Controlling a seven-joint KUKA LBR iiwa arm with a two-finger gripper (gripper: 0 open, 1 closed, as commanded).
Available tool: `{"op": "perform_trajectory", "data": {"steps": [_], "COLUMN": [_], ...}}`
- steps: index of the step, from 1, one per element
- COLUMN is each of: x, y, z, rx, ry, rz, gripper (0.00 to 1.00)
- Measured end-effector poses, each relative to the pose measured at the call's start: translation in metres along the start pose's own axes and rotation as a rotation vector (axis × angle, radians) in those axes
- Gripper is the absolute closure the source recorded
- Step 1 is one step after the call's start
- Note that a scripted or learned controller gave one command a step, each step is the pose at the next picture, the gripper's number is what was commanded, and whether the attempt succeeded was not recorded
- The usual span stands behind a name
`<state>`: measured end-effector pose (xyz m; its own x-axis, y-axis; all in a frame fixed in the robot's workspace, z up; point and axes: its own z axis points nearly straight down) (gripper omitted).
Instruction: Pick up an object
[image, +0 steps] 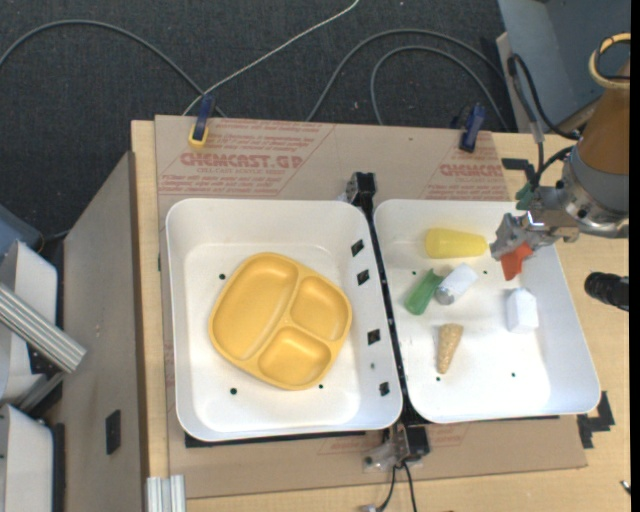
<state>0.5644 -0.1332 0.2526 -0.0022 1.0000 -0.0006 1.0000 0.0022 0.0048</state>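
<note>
Gripper (517, 243) sits over the right bin's (570, 380) far right part, w/ a red object (513, 264) right at its tip (grasp unclear). Yellow piece (455, 243) just left of gripper; green item (421, 291), small grey-white thing (456, 283), cone (448, 346) left and nearer the camera; white block (521, 309) just below. Yellow divided plate (280, 320) far left, in left bin (185, 330).

Even, bright overhead light is washing the white bins (190, 400) nearly flat, casting faint shadows; focus is softening slightly throughout.
</note>
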Motion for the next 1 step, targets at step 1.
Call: {"op": "perform_trajectory", "data": {"steps": [1], "x": [0.0566], "y": [0.0059], "z": [0.0063], "rx": [0.007], "ry": [0.004], "rz": [-0.005], "gripper": [1.0]}}
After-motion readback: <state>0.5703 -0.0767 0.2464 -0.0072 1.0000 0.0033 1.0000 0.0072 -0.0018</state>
